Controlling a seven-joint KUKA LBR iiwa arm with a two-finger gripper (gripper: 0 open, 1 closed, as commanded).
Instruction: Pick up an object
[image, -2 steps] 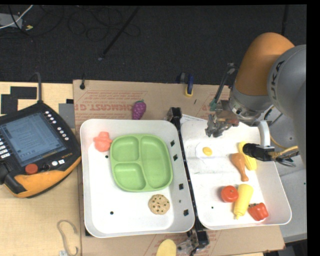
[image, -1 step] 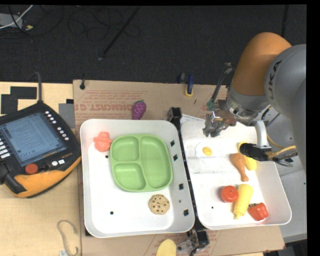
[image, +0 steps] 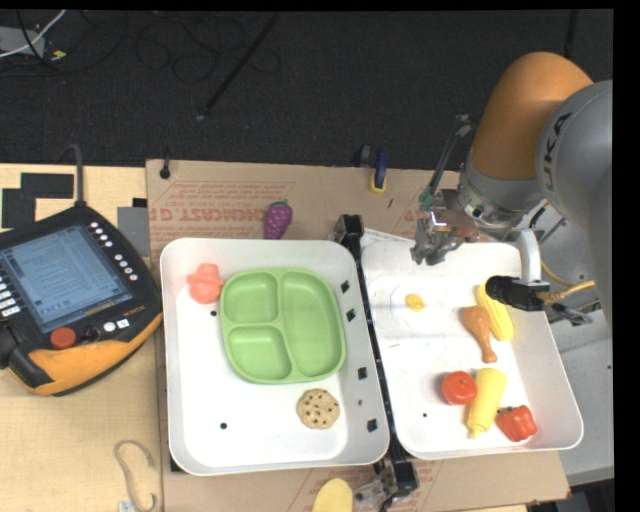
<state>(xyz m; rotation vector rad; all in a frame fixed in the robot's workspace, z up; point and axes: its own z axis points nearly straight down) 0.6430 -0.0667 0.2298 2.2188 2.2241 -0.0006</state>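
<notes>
Grey metal, the claw (image: 432, 250) hangs over the back edge of the right bin (image: 440, 440), its fingers pointing down and nothing between them; whether they stand spread or pressed together I cannot tell at this size. Nearest it, on bare floor, lies a small yellow piece (image: 414, 301), a fair first target. Farther off sit a corn cob (image: 494, 309) touching a drumstick (image: 479, 330), then a tomato (image: 458, 387), a banana (image: 483, 400) and a red pepper (image: 516, 423), crowded together. To do this well, I would come straight down on something standing apart, centre it, and close only once low enough.
</notes>
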